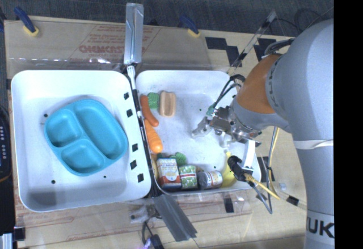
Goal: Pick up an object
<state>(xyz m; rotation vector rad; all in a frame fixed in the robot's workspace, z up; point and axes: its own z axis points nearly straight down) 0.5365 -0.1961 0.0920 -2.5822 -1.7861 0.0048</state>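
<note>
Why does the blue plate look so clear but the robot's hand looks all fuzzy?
In the camera view, the blue divided plate lies flat under even light, so its edges look crisp; the gripper is small, crowded with cables and slightly smeared, so its shape is hard to read; the white bin around it is bright with soft shadows, and the small cans along its near edge look a bit blurry too.

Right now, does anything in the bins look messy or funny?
Nothing looks spilled or broken. The toy foods crowd the right bin's left and front edges: carrot, bread, cans. The blue divided plate sits slanted in the left bin.
</note>
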